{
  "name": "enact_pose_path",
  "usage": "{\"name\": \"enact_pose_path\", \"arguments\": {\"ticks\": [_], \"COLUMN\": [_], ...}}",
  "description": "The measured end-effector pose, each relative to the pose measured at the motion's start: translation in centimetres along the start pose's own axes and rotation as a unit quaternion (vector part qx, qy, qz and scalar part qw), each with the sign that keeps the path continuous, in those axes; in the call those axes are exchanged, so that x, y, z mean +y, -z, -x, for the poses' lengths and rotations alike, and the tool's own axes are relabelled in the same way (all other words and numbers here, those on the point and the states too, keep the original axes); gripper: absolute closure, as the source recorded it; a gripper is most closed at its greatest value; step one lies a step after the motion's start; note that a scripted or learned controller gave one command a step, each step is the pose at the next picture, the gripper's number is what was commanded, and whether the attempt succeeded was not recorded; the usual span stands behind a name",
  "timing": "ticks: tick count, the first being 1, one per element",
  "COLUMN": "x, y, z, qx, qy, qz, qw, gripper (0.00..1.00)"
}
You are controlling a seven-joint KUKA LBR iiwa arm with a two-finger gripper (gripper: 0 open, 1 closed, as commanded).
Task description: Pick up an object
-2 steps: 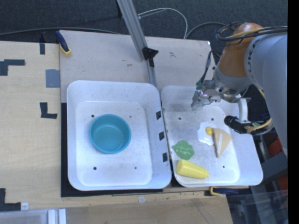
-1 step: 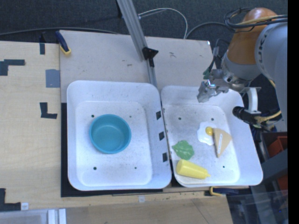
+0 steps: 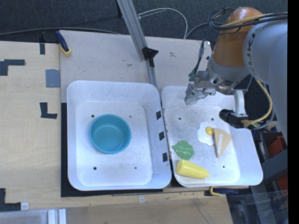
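Note:
My gripper (image 3: 193, 96) hangs over the far left part of the right bin (image 3: 247, 171), above bare floor. Nothing shows between its fingers. In the near half of that bin lie a white fried egg toy with a yellow yolk (image 3: 205, 133), a tan wedge like a cheese slice (image 3: 221, 142), a green leafy piece (image 3: 182, 149) and a yellow corn-like piece (image 3: 191, 170). All of them sit nearer the camera than the gripper, apart from it.
The left bin (image 3: 79, 171) holds a blue bowl (image 3: 110, 133). A grey pole (image 3: 135, 27) slants up from between the bins. Cables loop behind the arm. Black and grey tape marks sit on the wooden bench at left.

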State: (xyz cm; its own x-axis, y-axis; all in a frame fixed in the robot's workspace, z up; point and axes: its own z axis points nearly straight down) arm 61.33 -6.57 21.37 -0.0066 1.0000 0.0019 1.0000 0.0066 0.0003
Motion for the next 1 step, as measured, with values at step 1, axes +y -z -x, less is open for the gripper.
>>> {"name": "enact_pose_path", "arguments": {"ticks": [1], "x": [-1.42], "y": [0.95], "z": [-4.41], "qx": [0.000], "qy": [0.000], "qz": [-0.001], "qw": [1.0000], "gripper": [1.00]}}
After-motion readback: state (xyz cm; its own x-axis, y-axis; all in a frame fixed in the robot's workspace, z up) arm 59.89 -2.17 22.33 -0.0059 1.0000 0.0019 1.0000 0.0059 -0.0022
